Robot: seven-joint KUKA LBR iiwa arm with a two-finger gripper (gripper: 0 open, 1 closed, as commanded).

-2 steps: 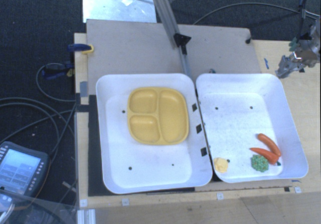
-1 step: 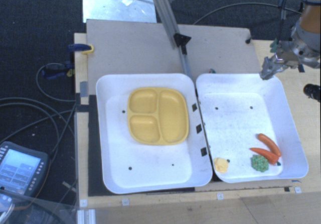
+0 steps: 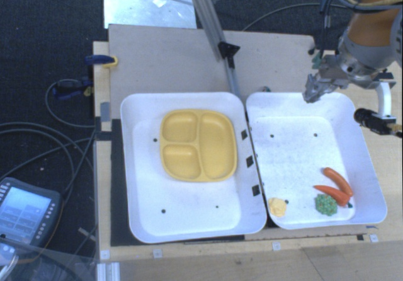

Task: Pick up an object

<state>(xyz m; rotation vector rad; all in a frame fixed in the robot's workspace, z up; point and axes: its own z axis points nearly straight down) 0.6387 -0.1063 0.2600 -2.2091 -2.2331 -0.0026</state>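
The end effector (image 3: 313, 92) hangs over the far rim of the right bin (image 3: 296, 147), at the end of the grey arm with its orange band (image 3: 378, 5). At this size and angle I cannot tell how it is set, and nothing shows in its grip.

Well apart from it, at the near right corner of that bin, lie 4 small things that look like toy food. 2 orange sausages (image 3: 337, 186) lie side by side at a slant, close together and perhaps touching. A green broccoli piece (image 3: 325, 205) sits just beside the lower sausage. A pale yellow lump (image 3: 277, 206) rests further left, against the near wall.

Any of these would serve as the object to pick up. All appear light. The sausages are probably smooth, stiff plastic that could slip or roll, so a grasp across the middle of the slim body looks best. The broccoli seems bumpy and compact, likely the surer hold, though the sausage beside it crowds one flank. The yellow lump sits so near the wall that a grip there may foul it.

The left bin (image 3: 141, 172) holds a yellow plate (image 3: 197, 145) with 3 compartments, lying flat with nothing in them. Both bins rest on the worktop (image 3: 164, 59).
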